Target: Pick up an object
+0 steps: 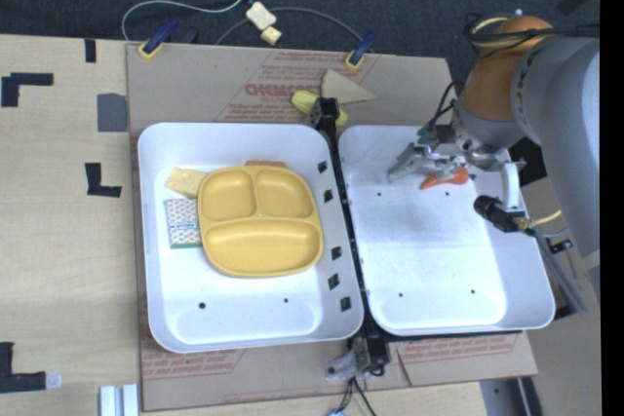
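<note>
gripper (429,169) is down in the right bin (439,302) near its back edge, can't tell its state, yellow tray (261,219) fills the left bin (244,326).

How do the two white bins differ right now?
The left bin holds a yellow tray and a small packet; the right bin has the end effector over its far end, beside something orange. Both are shallow, white and rounded.

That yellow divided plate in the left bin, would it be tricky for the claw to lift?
Probably awkward. The yellow plate looks rigid and light, like molded plastic, so it shouldn't flop. It is wide and lies flat in the left bin, so the fingers would likely need its rim. Its smooth surface may slip.
</note>
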